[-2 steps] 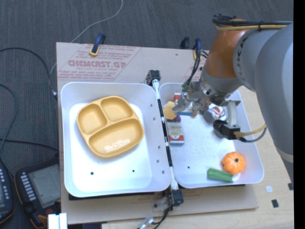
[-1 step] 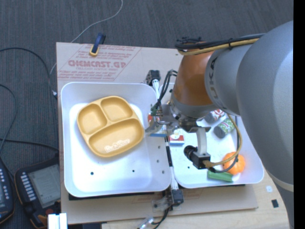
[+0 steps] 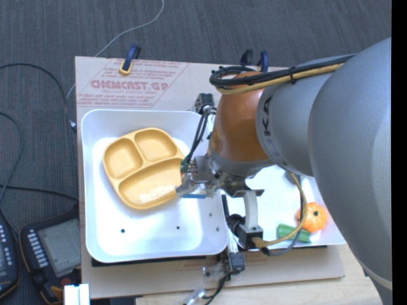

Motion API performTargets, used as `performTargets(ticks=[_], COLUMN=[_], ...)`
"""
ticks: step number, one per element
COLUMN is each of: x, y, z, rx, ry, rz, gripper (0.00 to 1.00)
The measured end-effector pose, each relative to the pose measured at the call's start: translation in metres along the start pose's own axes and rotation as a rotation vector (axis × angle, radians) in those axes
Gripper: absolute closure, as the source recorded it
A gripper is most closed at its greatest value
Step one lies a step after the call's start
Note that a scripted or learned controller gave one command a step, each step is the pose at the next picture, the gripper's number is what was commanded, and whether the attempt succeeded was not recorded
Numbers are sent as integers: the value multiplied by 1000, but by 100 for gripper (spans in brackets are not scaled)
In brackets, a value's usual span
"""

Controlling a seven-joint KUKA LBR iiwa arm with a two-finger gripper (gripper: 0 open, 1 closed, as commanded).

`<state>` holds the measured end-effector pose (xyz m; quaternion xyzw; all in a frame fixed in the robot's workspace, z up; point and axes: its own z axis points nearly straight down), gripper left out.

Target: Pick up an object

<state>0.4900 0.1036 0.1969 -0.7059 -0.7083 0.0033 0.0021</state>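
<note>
Overhead view of the bench. The grey arm (image 3: 331,132), with its orange band, reaches in from the right and covers much of the right bin (image 3: 280,183). The left bin (image 3: 152,234) holds one yellow divided tray (image 3: 143,167) with three compartments. The gripper (image 3: 191,186) sits low at the tray's right edge; whether it is open or closed cannot be told. The step in hand appears to be the approach or grasp at the tray rim; the next move calls for a firm closure before lifting. One small orange pumpkin-like toy (image 3: 313,218) and one green piece (image 3: 294,234) lie in the right bin.
</note>
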Motion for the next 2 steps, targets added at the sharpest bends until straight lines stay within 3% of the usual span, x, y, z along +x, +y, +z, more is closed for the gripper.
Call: performTargets(ticks=[1, 2], x=[46, 58], y=[-6, -6], z=[16, 5], rx=[1, 0], ry=[-1, -1], rz=[1, 1], gripper=[100, 100])
